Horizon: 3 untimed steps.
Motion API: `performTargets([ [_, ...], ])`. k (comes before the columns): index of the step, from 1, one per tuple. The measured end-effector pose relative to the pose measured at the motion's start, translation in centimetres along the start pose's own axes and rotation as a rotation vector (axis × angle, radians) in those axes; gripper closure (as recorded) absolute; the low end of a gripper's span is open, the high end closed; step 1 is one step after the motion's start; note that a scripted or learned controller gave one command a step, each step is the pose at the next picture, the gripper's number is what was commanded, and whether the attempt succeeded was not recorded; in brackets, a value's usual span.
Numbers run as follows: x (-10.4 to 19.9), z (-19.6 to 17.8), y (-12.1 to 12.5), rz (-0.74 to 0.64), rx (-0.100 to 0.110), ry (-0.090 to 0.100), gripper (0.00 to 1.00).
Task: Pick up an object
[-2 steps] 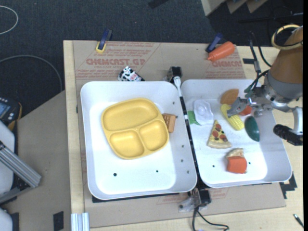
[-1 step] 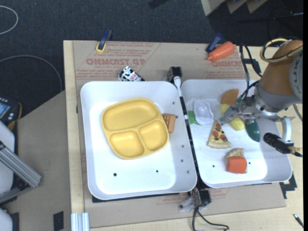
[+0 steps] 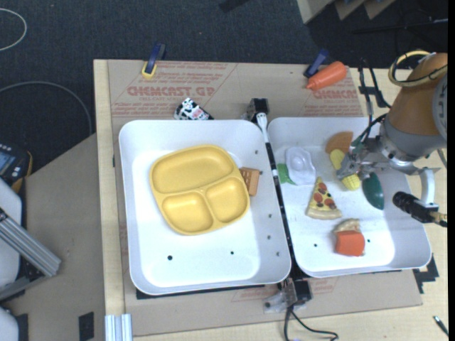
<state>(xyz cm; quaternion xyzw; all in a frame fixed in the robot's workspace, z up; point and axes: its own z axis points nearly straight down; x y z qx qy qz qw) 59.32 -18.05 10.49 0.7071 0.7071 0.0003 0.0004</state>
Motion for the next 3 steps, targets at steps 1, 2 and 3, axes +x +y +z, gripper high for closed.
performTargets([
  [1, -0.2, -6.4, -0.1, 0.000, -0.007, -0.003, 1.00],
  [2, -0.3, -11.9, 0.1, -0.001, -0.007, -0.003, 1.00],
  [3, 3.9, -10.9, -3.1, -0.002, 0.005, 0.002, 1.00],
])
